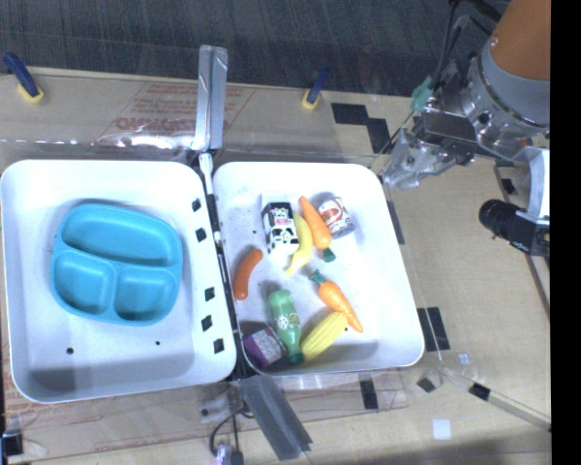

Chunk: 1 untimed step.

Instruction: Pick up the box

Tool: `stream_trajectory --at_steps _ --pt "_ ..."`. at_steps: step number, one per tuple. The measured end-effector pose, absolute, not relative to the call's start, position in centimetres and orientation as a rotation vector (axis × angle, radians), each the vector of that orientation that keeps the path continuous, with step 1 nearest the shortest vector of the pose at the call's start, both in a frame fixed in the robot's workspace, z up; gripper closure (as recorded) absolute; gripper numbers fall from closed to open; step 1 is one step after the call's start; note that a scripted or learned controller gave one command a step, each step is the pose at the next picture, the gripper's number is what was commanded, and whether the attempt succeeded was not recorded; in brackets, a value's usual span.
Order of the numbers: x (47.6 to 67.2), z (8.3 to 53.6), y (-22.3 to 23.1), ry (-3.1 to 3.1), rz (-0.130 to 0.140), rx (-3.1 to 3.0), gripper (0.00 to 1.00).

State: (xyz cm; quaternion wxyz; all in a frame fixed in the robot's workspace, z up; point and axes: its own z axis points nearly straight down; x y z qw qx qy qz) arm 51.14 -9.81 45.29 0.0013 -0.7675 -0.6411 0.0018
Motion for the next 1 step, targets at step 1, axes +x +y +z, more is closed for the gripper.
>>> stream_trajectory --at_steps 1 --pt "51.15 45.29 -9.8 -2.013 0.006 -2.409 0.0"
